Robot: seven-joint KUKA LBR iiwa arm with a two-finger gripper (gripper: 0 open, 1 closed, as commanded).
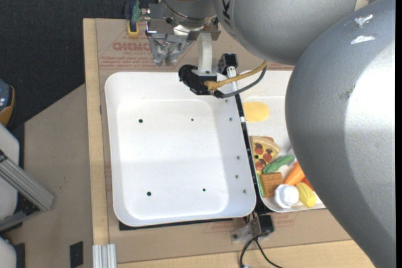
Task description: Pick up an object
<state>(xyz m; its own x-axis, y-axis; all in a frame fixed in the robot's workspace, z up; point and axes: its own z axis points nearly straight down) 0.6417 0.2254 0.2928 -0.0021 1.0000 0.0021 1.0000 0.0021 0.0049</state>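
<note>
A: Where does the pick stand?

B: By my reading, nothing has been lifted yet. The hand (164, 54) hangs near the counter's (100, 135) far edge, just past the far rim of the left bin (169, 154), and I see nothing between its fingers.

A: Released or clenched?

B: I cannot tell. The fingers are small and blurred against the cardboard, so I won't guess.

A: And the things to pick?

B: They lie in the right bin (276, 103), toward the counter's near right part, mostly tucked under the arm (326, 72). A yellow disc (256, 112) sits alone by the divider between the bins. Nearer the front edge there is a heap: a pizza slice toy (264, 149), a green pod (277, 164), an orange carrot piece (295, 174), a white cap (287, 196) and a yellow piece (307, 196), all touching or overlapping.

A: So what remains?

B: Everything, I judge: move the hand across to the right bin, descend on one item, close on it and raise it. The lone disc looks easiest to isolate.
</note>
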